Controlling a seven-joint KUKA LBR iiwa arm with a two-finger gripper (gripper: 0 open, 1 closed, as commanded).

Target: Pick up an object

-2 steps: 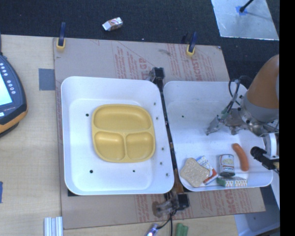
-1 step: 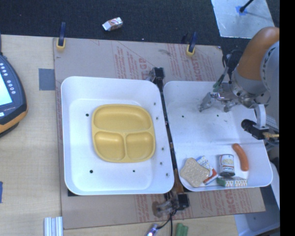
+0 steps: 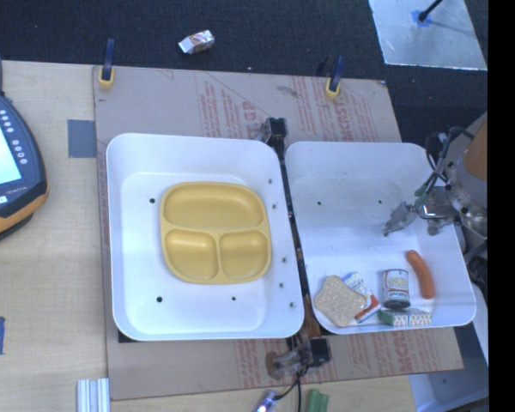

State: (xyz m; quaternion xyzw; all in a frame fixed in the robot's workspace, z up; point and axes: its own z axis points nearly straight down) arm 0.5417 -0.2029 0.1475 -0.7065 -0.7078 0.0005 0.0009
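My gripper [image 3: 399, 220] hangs over the right part of the right bin [image 3: 343, 166], reaching in from the right with nothing visibly in it. Below it, an orange-red sausage [image 3: 421, 274] lies near the bin's right wall. A small can [image 3: 396, 288] stands left of the sausage. A slice of toast [image 3: 340, 300] rests at the bin's front, partly over a small colourful packet [image 3: 362, 292]. A flat white-and-green strip [image 3: 406, 320] lies along the front edge.
The left bin [image 3: 133, 247] holds a yellow divided plate [image 3: 215, 231]. A teach pendant [image 3: 7, 168] sits on the bench at far left. Clamps [image 3: 107, 67] [image 3: 333, 79] hold the cardboard at the back. A crumpled wrapper [image 3: 196, 42] lies on the dark floor.
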